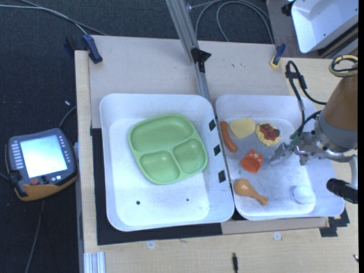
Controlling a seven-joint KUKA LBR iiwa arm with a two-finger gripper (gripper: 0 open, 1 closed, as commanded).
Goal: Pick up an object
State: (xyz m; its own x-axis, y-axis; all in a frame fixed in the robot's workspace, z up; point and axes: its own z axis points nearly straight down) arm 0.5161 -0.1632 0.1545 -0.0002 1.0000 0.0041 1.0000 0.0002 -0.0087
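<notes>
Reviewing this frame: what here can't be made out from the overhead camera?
- Pincer: its tips are small and blurred against the right bin, so open or shut is unclear.
- Arm: cut off by the frame's right edge above the orange band.
- White object: pale on the white bin, its shape is hard to read.
- Small topped food piece: too small to identify.

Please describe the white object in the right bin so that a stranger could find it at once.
Look in the right bin, at its near right corner. There lies a small white ball, right of the chicken drumstick. It is the one plain white, round item; its neighbours are orange, red or yellow.
</notes>
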